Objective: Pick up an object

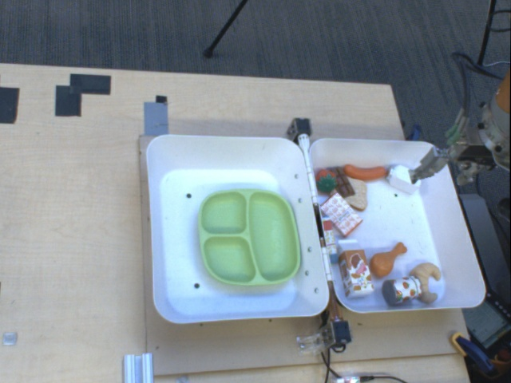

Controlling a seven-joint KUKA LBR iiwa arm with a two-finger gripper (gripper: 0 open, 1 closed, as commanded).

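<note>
I am seeing the gripper (pixel 415 171) hanging over the right bin's (pixel 435 238) far right corner, and I cannot tell its state. Beside it, a white block (pixel 399 175) is lying next to an orange sausage (pixel 364 172). The green 3-compartment plate (pixel 248 238) is sitting in the left bin (pixel 172 214).

Viewpoint: one fixed camera above the counter (pixel 72 214), looking down at a slant.
Coverage: both bins whole, left bin (pixel 231 154) and right bin (pixel 423 230), with floor beyond.
Distance: moderately far.
Hand: (pixel 423 168) at frame right; bins lie left of it.
</note>
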